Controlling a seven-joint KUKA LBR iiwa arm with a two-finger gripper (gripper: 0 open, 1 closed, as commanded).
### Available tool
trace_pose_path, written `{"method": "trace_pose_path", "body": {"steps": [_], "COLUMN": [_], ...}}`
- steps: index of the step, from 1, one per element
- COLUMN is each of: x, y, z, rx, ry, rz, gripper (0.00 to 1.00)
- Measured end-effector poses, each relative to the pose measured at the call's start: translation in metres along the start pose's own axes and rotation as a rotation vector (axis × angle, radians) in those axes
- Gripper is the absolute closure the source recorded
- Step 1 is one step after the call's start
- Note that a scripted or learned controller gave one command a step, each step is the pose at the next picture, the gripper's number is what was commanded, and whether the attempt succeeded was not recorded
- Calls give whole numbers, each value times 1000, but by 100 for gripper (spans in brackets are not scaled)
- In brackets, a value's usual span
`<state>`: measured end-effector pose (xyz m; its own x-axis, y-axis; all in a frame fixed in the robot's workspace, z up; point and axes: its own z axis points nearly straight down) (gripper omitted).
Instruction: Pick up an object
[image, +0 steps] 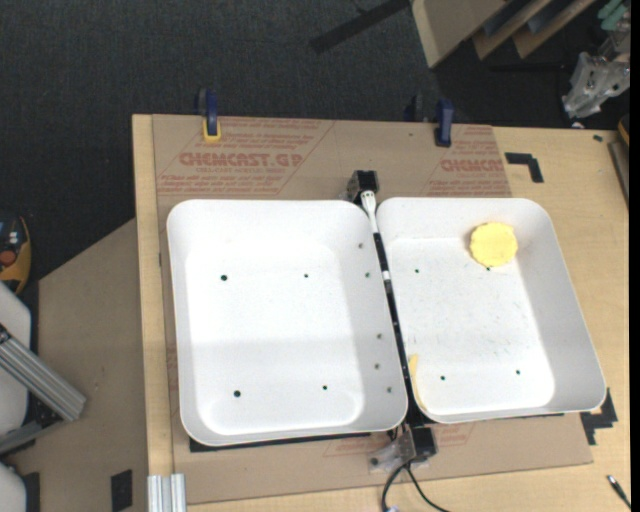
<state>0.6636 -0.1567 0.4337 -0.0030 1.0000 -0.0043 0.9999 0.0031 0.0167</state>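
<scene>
Yellow disc (493, 244) flat in right bin (560, 330).

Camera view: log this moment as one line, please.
object: yellow round piece | location: right bin, far right corner | left bin: white | contact: none | pick: not yet done
</scene>
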Motion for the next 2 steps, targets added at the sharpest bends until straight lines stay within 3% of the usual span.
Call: {"method": "trace_pose_path", "body": {"steps": [1,2], "x": [88,196], "y": [1,-5], "z": [91,198], "rx": [26,29], "ry": [9,9], "rz": [-5,-8], "gripper": [100,100]}}
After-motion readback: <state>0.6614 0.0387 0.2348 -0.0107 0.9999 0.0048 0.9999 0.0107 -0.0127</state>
